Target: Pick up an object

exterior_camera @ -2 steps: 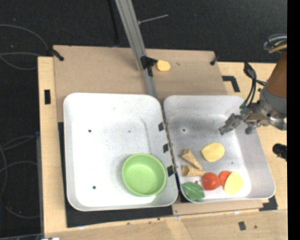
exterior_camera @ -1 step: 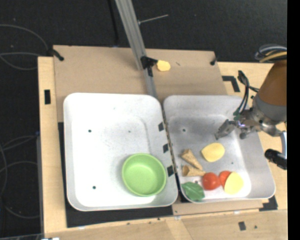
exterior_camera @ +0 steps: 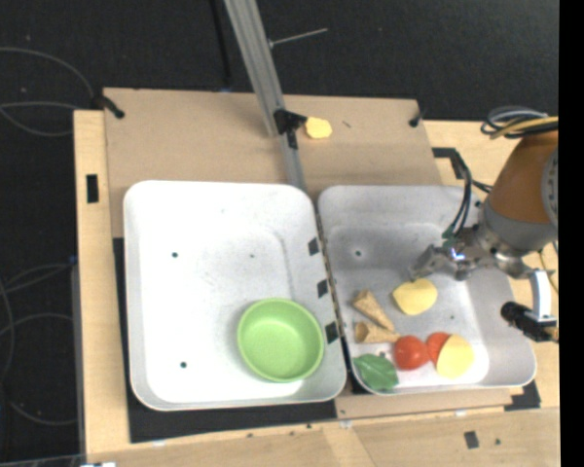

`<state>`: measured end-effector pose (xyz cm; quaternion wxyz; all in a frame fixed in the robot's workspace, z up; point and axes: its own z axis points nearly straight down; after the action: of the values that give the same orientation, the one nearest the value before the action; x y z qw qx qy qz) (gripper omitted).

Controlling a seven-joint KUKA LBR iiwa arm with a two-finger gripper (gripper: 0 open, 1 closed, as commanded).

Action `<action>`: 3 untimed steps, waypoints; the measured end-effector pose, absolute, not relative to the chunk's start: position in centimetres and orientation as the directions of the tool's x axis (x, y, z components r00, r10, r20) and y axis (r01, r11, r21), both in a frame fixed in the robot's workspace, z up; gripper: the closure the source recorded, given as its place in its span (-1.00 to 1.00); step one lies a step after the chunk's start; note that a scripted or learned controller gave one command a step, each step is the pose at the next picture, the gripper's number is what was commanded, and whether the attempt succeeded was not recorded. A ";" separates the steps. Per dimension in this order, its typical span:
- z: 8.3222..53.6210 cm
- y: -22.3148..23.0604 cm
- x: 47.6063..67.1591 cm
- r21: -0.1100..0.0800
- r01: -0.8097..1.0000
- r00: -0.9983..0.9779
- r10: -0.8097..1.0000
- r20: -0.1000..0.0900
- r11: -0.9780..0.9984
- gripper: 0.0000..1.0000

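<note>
The right bin holds several small items: a pale yellow piece near its middle, two tan wedge-shaped pieces, a red tomato-like piece, a yellow-and-red fruit and a green leaf-shaped piece at the front edge. My gripper hangs low over the right bin, just above and right of the pale yellow piece. The arm with its orange band comes in from the right.
The left bin has a green bowl near its front right corner. A small yellow object lies on the brown board behind the bins, next to a slanted metal post. Cables lie at the far left.
</note>
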<state>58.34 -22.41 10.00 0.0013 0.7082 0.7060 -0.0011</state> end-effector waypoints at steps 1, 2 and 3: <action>11.3 -22.5 58.5 0.005 1.000 0.004 1.000 -0.004 -0.004 1.00; 16.0 -22.4 57.9 0.006 1.000 0.005 1.000 -0.001 -0.005 1.00; 21.4 -22.5 58.1 0.008 1.000 -0.003 1.000 -0.002 0.003 1.00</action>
<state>58.09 -22.48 21.41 0.0035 0.7060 0.7082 0.0020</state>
